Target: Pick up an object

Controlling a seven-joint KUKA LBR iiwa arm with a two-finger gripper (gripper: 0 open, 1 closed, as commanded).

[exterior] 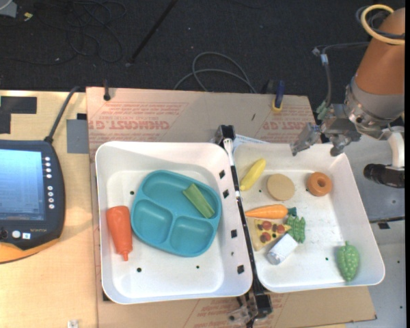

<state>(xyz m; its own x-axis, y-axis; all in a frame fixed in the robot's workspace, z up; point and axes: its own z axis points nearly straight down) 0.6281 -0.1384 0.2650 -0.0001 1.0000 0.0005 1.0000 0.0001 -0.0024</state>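
The gripper point(319, 140) hangs open and empty over the right bin's point(369, 214) far edge. The doughnut point(319, 184) lies just below it in that bin; probably light, stiff plastic, best pinched across its outer rim, since smooth sides may slip.

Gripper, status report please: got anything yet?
Gripper open, nothing between its fingers, above right bin's far edge. Donut nearest below it. Nothing in the way.
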